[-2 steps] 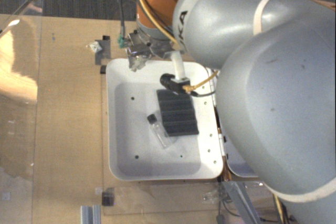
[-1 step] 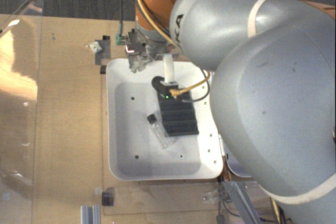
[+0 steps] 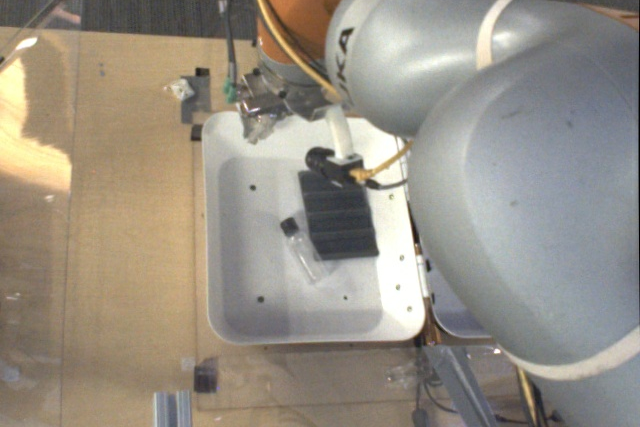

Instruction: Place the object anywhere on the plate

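Gripper (image 3: 262, 120) hovers over bin (image 3: 230, 245) far-left corner; finger state unclear, you cannot tell. Clear vial (image 3: 302, 250) lies mid-bin, touching black ribbed plate (image 3: 338, 215) left edge. Step likely approach; next, descend onto vial.

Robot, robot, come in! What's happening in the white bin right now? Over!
Gripper over bin's far rim, fingers unclear. Black ribbed block lying in bin, small clear bottle touching its left side. Nothing on the block. Over.

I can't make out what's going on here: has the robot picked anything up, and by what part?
It cannot be told. The hand sits over the bin's top left corner. A ridged black block and a small clear bottle lie loose in the bin.
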